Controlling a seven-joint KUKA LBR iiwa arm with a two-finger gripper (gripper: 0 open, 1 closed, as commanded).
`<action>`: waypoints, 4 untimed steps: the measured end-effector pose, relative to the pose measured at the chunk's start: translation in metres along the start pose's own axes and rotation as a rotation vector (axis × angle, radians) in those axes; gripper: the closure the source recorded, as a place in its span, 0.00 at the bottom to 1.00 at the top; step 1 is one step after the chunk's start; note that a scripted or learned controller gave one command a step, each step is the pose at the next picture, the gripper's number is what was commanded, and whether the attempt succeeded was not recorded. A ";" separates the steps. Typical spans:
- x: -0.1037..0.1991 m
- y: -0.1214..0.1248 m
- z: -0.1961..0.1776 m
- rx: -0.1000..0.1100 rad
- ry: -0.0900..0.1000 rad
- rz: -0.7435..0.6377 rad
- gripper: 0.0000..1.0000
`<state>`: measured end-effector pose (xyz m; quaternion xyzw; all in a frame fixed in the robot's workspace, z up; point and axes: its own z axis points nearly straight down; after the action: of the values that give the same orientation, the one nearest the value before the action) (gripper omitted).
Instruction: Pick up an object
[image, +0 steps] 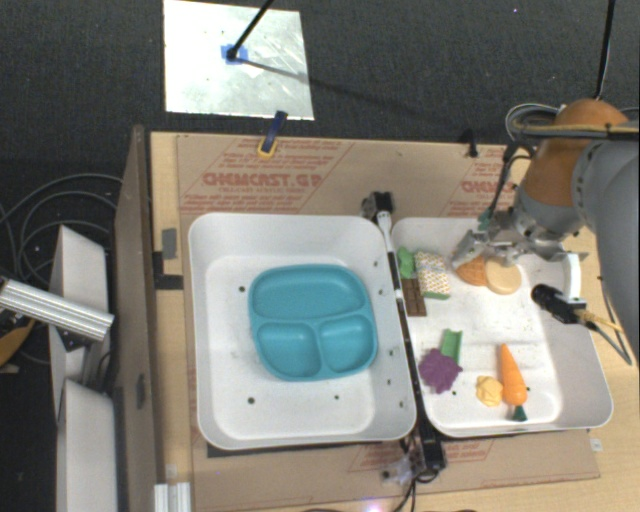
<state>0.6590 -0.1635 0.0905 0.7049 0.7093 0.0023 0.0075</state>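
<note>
Arm (600, 190) reaches in over the back right corner of the right bin (585, 395), wrist angled down. Jaws sit low near the back edge of that bin, right above an orange slice (468, 272) and a tan disc (504, 279) that lie touching each other. Can't tell from this angle whether the jaws are open or closed. Both pieces look flat on the bin floor

Other pickable stuff in the right bin:
- green piece (407, 263) at the back corner, against the inner wall next to the left bin
- speckled pale block (433, 274) just beside it
- brown bar (414, 299) lying along that same inner wall, just in front of those two
- green block (451, 344) mid-bin, touching a purple grape bunch (438, 371) on its front side
- carrot (511, 370) near the front edge, lying roughly front to back, green end toward the front
- yellow lump (488, 391) just beside the carrot, on the side toward the grapes

The last four are well apart from the jaws

Left bin (215, 330) holds one blue divided plate (312, 322), roughly centred, three compartments, the large one toward the back. The two bins sit side by side, touching along the shared edge, on the cardboard-covered worktop (300, 180)
</note>
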 end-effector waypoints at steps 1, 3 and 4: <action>-0.002 0.003 0.000 0.004 0.003 0.001 0.00; -0.032 -0.127 -0.002 -0.004 0.002 0.004 0.00; 0.025 -0.077 -0.001 -0.003 0.000 -0.002 0.00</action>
<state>0.5817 -0.1393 0.0901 0.7040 0.7101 0.0036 0.0086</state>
